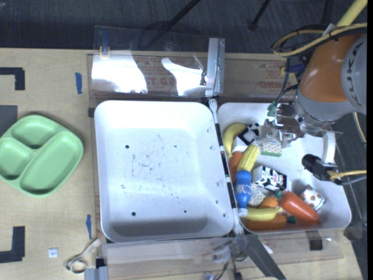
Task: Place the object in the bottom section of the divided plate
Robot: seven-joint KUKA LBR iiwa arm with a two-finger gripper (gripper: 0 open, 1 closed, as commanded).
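Hand (278, 134) low over right bin (341, 212)

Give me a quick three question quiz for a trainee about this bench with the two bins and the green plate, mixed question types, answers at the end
1. True or false: the green divided plate lies inside the left bin.
2. Which bin holds the toy food pile? A) the left bin B) the right bin
3. Fill in: the corn cob lies beside the ______ banana.

Key:
1. False; the plate sits on the bench, left of both bins.
2. B; the gripper is above that pile.
3. Yellow.
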